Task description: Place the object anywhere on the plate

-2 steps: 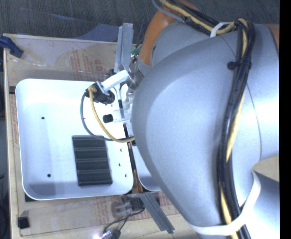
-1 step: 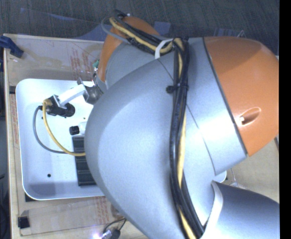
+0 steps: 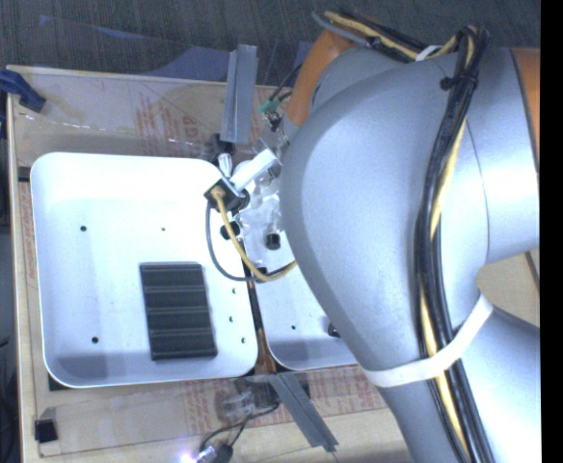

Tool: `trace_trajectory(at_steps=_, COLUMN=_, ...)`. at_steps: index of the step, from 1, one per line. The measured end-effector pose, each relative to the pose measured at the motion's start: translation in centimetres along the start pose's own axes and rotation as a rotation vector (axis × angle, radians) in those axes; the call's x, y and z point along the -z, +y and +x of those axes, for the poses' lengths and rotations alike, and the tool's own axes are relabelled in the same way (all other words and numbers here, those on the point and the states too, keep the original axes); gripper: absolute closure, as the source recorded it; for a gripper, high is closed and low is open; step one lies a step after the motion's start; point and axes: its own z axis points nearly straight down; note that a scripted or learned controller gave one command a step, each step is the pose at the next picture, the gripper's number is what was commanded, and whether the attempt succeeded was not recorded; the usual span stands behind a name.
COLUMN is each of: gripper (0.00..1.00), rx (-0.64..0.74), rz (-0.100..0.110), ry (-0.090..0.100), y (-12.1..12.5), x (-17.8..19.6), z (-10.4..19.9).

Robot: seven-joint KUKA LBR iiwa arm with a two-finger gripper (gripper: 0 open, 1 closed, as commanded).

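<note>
Pincer [image 3: 255, 218]: sits at frame centre, over the seam between the two bins. Its working end is hidden under the wrist hardware, so it cannot be told whether it is released, clenched or grasping anything.

Arm [image 3: 397, 210]: fills the right half of the frame and covers most of the right bin [image 3: 296, 350]. It hides whatever lies there.

Bench board [image 3: 118, 114]: carries both bins side by side. Faint red print runs across it, too blurred to read.

Left bin [image 3: 55, 258]: fully exposed, middle left.

Dark ribbed slab [image 3: 177, 310]: lies flat on the left bin floor, lower centre, well apart from the pincer. Judged to be the plate, laid flat to receive a drop from above.

The object cannot be identified, and no item is visible at the pincer. The placement is judged not yet done.

Yellow and black cable loop [image 3: 226, 249]: hangs slack from the wrist over the left bin's right rim, presumably to allow wrist rotation.

No brand or label is legible.
</note>
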Motion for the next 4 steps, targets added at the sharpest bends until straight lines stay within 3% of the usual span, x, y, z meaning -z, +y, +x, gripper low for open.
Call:
trace_trajectory(at_steps=1, gripper=1.0, rx=-0.214, rz=-0.002, ry=-0.001, y=-7.9, x=0.0, z=0.3)
trace_trajectory(at_steps=2, gripper=1.0, rx=-0.168, rz=-0.005, ry=0.005, y=-13.4, x=-0.6, z=6.2)
trace_trajectory(at_steps=3, gripper=1.0, rx=-0.036, rz=-0.004, ry=0.005, y=-15.1, x=6.8, z=9.1)
trace_trajectory(at_steps=4, gripper=1.0, rx=0.307, rz=-0.003, ry=0.004, y=-17.9, x=22.3, z=3.9)
